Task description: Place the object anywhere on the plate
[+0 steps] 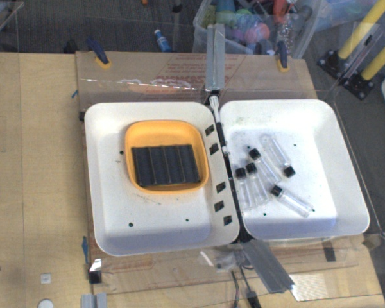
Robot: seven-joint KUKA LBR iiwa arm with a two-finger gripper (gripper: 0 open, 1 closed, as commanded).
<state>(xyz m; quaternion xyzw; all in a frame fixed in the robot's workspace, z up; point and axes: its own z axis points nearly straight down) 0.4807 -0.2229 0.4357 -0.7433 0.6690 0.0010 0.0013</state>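
An orange plate (136, 135) sits in the left white bin (109, 218). A black ribbed block (165, 165) lies flat on it. Clear tubes with black caps (274, 151) lie scattered in the right bin (322, 128).

Orange plate (167, 132): smooth, slightly glossy plastic, carrying a matt black ribbed insert (166, 165). Both bins (109, 204) matt white plastic. Vials (279, 153) clear, glossy, black-capped; bench (32, 172) pale wood-look.
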